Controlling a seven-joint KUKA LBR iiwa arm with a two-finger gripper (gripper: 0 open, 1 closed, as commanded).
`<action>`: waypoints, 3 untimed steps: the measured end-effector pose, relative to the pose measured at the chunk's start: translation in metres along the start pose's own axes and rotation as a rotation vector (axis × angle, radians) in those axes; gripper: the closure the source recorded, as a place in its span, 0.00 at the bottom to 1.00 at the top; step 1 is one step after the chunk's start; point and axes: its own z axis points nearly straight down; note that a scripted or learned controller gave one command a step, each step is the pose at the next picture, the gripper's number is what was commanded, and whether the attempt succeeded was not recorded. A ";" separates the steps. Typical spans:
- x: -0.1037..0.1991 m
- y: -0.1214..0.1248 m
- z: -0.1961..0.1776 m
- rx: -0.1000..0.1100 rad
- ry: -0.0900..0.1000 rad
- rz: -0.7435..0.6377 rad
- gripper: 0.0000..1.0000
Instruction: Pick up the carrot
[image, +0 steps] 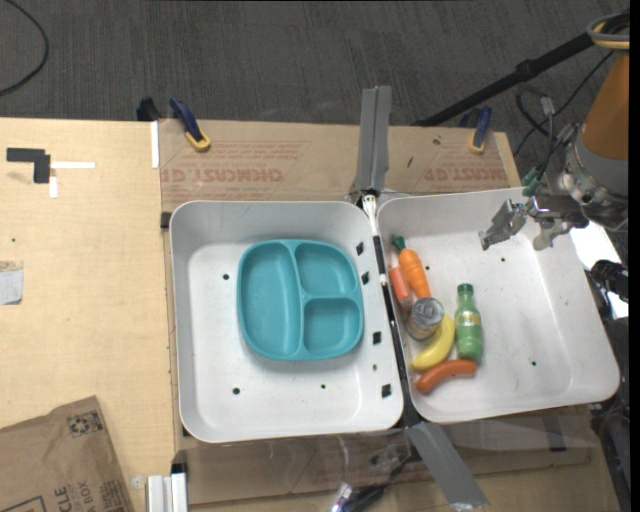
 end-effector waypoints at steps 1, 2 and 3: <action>-0.001 0.000 -0.008 0.001 -0.001 0.000 1.00; 0.032 0.011 0.165 -0.013 0.000 -0.002 1.00; 0.096 -0.030 0.081 -0.001 0.000 0.118 1.00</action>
